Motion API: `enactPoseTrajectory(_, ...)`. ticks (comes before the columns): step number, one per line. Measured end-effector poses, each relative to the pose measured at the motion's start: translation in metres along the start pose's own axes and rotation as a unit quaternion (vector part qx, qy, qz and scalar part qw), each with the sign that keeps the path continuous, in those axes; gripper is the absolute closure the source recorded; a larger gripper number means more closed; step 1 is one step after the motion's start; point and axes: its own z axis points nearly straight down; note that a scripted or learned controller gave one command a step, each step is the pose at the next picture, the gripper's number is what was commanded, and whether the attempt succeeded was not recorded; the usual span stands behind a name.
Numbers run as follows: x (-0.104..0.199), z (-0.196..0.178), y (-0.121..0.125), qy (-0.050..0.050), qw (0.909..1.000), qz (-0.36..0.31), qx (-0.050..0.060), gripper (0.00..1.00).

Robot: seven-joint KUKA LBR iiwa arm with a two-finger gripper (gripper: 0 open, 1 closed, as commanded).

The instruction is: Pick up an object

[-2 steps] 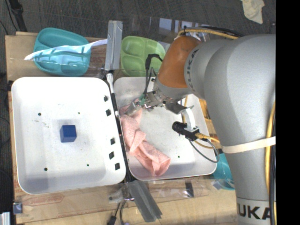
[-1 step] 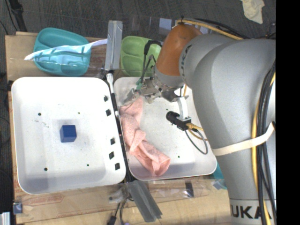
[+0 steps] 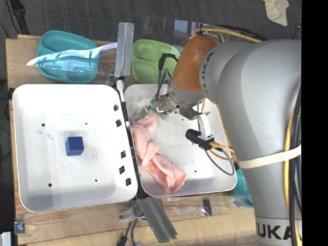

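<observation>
Pink cloth point(image 3: 154, 155): lies crumpled in the right bin point(image 3: 205, 181), running along that bin's left wall from near the top down to a thicker bunch toward the bottom. It looks like the nearest thing to pick.
Gripper point(image 3: 160, 106): sits low over the upper left part of the right bin, at or just beside the top end of the pink cloth. Its tip is small and dark against wiring and glare.
Jaws: I cannot tell how they stand, nor whether any fold of cloth lies between them.
Arm point(image 3: 246, 101): reaches in from the right, its orange band point(image 3: 190, 63) above the wrist, and its grey bulk covers the right bin's right side.
Blue cube point(image 3: 75, 145): rests alone in the left bin point(image 3: 31, 188), well apart from the gripper.
Behind the bins: a teal scoop-like thing point(image 3: 66, 60) and a green one point(image 3: 151, 58) lie on the bench.
Risk, thin grip: soft cloth may give only one loose fold at its end, and it could slide out on lifting.
Risk, wall: the cloth hugs the divider, so a finger could strike the bin wall instead of closing round fabric.
Risk, drag: a long cloth caught at one end may trail over the rim.
Hidden: the gripper's contact point, the right bin's right edge, and whatever lies under the arm.
Cut off: the arm's base at the lower right.
</observation>
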Motion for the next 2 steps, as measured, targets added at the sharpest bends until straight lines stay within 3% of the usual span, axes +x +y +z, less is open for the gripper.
enactPoseTrajectory(1, -0.001, -0.002, 0.022, -0.001, 1.0000, 0.003, -0.002, 0.00)
enactPoseTrajectory(2, -0.004, 0.000, -0.008, 0.000, 0.9994, -0.035, -0.001, 0.00)
